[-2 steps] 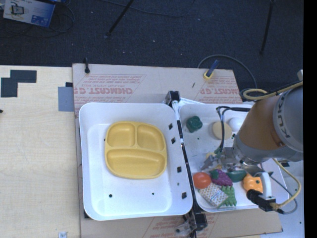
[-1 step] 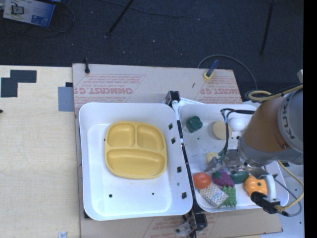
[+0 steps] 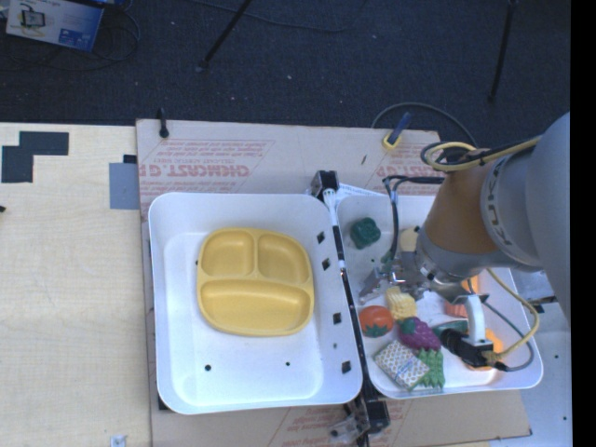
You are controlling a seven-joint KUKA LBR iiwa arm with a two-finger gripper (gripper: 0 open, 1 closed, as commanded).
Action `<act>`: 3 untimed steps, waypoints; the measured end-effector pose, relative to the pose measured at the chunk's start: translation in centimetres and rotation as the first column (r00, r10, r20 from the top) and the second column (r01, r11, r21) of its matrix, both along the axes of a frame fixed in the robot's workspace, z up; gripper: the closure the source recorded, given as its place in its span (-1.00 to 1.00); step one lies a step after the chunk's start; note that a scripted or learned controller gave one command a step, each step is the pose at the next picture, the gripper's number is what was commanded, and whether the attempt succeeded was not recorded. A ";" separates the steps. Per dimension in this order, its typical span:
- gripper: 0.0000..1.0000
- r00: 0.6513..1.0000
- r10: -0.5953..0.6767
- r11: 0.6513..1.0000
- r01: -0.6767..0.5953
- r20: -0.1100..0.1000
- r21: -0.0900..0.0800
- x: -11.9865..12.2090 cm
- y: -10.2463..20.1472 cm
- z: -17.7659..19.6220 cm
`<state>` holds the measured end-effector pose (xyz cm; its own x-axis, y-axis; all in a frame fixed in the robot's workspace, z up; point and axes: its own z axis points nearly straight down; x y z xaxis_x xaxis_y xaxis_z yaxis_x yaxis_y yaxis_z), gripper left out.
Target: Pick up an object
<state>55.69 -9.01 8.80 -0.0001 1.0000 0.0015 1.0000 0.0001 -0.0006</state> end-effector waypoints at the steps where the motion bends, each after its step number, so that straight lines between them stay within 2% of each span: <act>1: -1.00 1.000 0.001 1.000 -0.001 -0.003 -0.001 8.7 -3.4 -0.1; 2: -1.00 1.000 0.002 1.000 -0.002 -0.003 0.000 2.0 4.5 9.9; 3: -1.00 1.000 0.000 1.000 0.000 -0.004 -0.002 7.5 -0.1 5.8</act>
<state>63.24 -9.10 14.65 0.0002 1.0000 -0.0002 1.0000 -0.0002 -0.0043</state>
